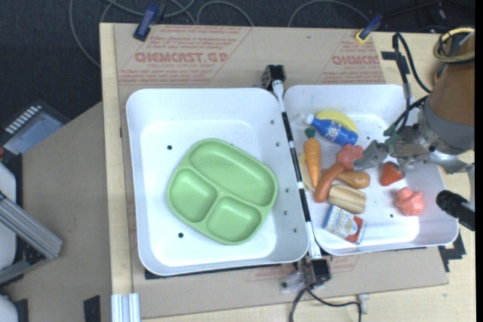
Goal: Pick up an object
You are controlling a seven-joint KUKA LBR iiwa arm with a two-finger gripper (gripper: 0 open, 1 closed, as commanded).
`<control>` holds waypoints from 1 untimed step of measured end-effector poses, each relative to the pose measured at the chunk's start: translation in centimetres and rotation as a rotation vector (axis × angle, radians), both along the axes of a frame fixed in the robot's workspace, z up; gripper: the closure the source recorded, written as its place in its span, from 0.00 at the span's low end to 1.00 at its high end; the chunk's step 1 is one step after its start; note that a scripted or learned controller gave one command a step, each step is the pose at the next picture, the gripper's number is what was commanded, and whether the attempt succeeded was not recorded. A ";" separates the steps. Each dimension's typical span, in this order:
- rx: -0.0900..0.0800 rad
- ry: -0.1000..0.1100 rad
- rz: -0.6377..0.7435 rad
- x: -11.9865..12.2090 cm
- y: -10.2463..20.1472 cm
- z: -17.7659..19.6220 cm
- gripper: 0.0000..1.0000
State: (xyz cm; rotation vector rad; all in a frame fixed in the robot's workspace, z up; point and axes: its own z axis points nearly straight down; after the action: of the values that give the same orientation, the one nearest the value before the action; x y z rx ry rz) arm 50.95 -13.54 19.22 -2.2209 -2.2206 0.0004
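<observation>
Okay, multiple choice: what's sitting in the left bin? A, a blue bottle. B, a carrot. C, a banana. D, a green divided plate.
D: the green plate lies alone in the left bin, while the bottle, carrot and banana are in the right bin.

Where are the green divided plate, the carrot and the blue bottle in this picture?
green divided plate [220,191], camera view, on the ridge where its compartments meet.
carrot [312,158], camera view, middle of its orange body.
blue bottle [336,133], camera view, middle of its blue body.
</observation>
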 end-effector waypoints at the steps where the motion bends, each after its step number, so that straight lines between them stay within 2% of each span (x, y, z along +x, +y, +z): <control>1: 0.000 -0.001 0.001 3.8 2.1 -10.8 0.00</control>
State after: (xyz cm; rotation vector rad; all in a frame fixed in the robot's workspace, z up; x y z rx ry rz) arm 54.79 -11.48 8.44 -2.2203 -2.2228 -0.0005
